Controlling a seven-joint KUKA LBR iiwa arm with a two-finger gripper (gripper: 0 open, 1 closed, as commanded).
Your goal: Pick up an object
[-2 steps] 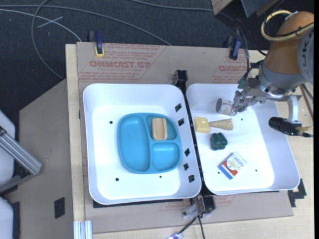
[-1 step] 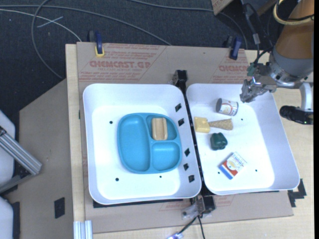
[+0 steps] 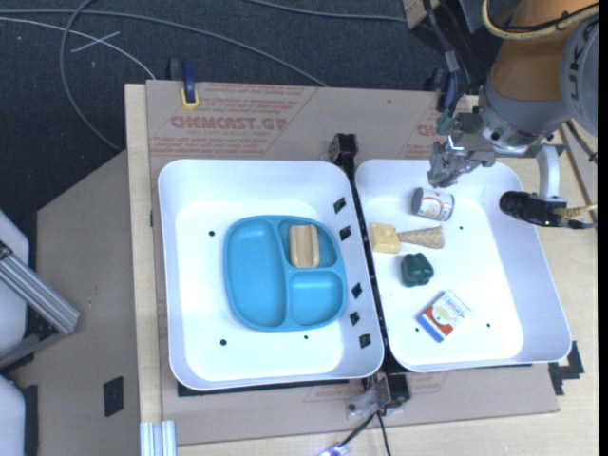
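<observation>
My gripper (image 3: 443, 177) hangs over the back of the right bin (image 3: 532, 283), just above a small white can (image 3: 432, 203) lying on its side. Below the can lie a pale yellow block (image 3: 385, 238) and a tan wedge (image 3: 424, 237). A dark green lump (image 3: 416, 270) sits in the middle of the bin. Toward the front lies a small red, white and blue box (image 3: 443, 315). Nothing shows between the fingers.
The left bin (image 3: 190, 255) holds a blue divided tray (image 3: 249, 274) with a tan bread-like piece (image 3: 303, 245) in its upper right compartment. Black clips line the seam between the bins (image 3: 353, 255). A blue and yellow clamp (image 3: 189, 84) sits at the board's back left.
</observation>
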